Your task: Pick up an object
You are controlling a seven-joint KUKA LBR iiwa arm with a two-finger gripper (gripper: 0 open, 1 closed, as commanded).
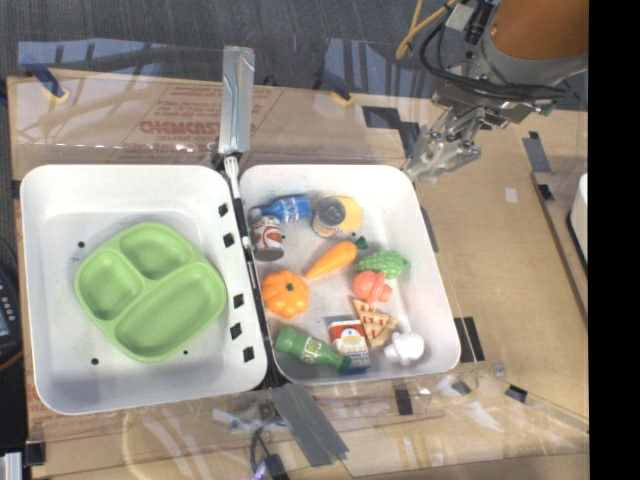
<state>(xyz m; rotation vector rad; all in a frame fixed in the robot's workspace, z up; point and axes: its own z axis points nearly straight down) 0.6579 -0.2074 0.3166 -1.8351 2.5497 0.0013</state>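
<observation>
The right bin (425,258) holds several toy foods: a blue can (288,208), a yellow-topped jar (335,215), a red and white can (266,236), a carrot (332,260), an orange pumpkin (285,293), broccoli (384,263), a red fruit (369,285), a pizza slice (373,321), a green bottle (306,347), a red carton (348,337) and a white piece (406,348). My gripper (441,156) hangs over the bin's far right corner, open, with nothing between its fingers, well apart from the toys.
The left bin (50,208) carries a green three-part plate (150,290). A grey divider strip (236,98) sticks up behind the seam between the bins. Yellow and black cables (440,18) trail from the arm. Bare cardboard bench (510,268) lies to the right.
</observation>
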